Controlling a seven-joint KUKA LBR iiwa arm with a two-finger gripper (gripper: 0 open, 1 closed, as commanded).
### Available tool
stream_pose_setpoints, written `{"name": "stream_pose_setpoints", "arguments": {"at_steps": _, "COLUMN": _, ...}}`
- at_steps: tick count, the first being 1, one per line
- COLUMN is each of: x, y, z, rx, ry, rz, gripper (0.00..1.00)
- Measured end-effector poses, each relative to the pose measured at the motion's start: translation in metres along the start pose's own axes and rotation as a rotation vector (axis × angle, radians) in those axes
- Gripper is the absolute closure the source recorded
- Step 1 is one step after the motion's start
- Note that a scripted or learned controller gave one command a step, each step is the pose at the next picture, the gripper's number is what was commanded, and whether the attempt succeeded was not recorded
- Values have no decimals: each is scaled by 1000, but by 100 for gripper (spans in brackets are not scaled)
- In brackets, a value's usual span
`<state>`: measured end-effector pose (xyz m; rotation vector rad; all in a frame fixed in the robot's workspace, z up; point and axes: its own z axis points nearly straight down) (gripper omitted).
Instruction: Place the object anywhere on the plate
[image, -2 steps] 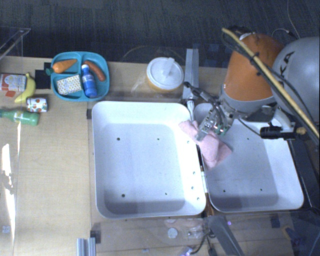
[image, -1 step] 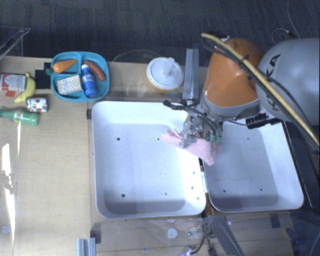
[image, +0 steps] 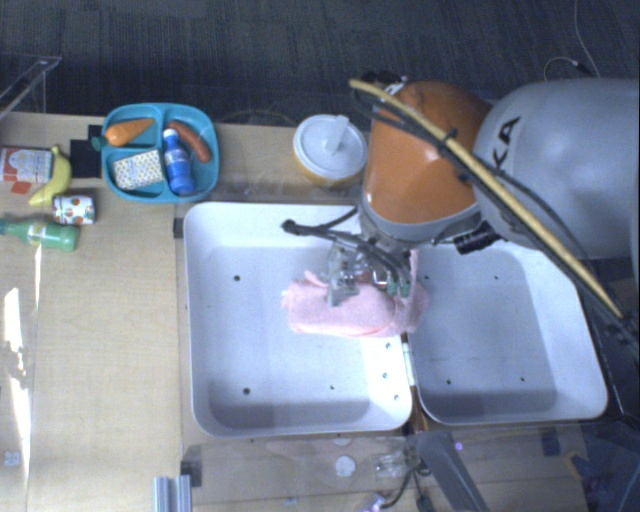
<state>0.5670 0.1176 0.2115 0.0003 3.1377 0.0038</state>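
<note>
Pincer (image: 350, 282) sits low at frame centre, over the right part of the left bin (image: 240, 400), right on top of the pink plate (image: 335, 312). Can't tell whether it's open or closed, or whether anything is in it: the metal parts blur together against the plate. Plate lies flat on the bin floor, its right edge against the wall shared with the right bin (image: 520, 390). Orange wrist band (image: 420, 160) is directly above. On the table (image: 90, 350), upper left: blue divided tray (image: 205, 135) with toy food, plus a banana (image: 55, 178). White lidded cup (image: 330, 148) at top centre.
</note>
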Motion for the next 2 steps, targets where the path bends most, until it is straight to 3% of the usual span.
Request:
{"name": "stream_pose_setpoints", "arguments": {"at_steps": 1, "x": 22, "y": 46, "z": -7, "rx": 0, "ry": 1, "rz": -5, "gripper": 100}}
{"name": "stream_pose_setpoints", "arguments": {"at_steps": 2, "x": 22, "y": 46, "z": -7, "rx": 0, "ry": 1, "rz": -4, "gripper": 0}}
